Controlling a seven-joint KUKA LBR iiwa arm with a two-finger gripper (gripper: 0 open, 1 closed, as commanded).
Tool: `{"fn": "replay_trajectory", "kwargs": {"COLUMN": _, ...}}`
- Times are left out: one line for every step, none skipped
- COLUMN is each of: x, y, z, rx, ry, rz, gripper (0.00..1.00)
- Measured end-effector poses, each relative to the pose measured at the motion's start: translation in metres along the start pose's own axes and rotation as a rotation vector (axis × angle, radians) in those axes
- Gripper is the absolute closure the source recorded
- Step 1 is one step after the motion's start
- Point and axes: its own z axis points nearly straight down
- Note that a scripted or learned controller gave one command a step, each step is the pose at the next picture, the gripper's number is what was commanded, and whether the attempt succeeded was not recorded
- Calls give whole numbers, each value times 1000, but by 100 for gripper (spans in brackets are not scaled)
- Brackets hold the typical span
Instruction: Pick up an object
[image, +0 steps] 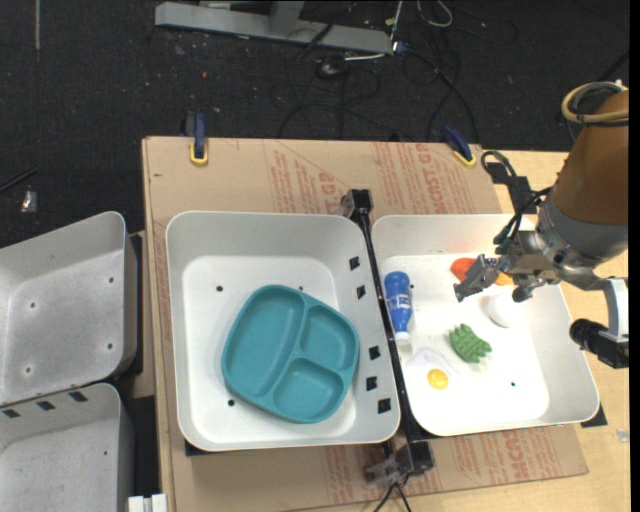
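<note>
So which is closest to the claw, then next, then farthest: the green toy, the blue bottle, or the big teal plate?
Measured from the claw in the camera view:
1. Green toy, just below it in the right bin.
2. Blue bottle, at that bin's left edge.
3. Teal divided plate, over in the left bin.

We see a flat brown cardboard-covered bench top (260, 175) printed with faint red lettering, held at its far edge by two blue-and-yellow clamps (198, 140). Directly on it sit two shallow white plastic bins side by side, the left bin (190, 250) and the right bin (560, 395), touching along a black divider strip (378, 300) between them.
</note>
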Motion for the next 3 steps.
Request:
{"fn": "replay_trajectory", "kwargs": {"x": 0, "y": 2, "z": -5, "rx": -10, "ry": -1, "rz": -2, "gripper": 0}}
{"fn": "replay_trajectory", "kwargs": {"x": 4, "y": -2, "z": 40, "rx": -7, "ry": -1, "rz": 0, "gripper": 0}}
{"fn": "replay_trajectory", "kwargs": {"x": -1, "y": 6, "z": 94, "rx": -6, "ry": -1, "rz": 0, "gripper": 0}}
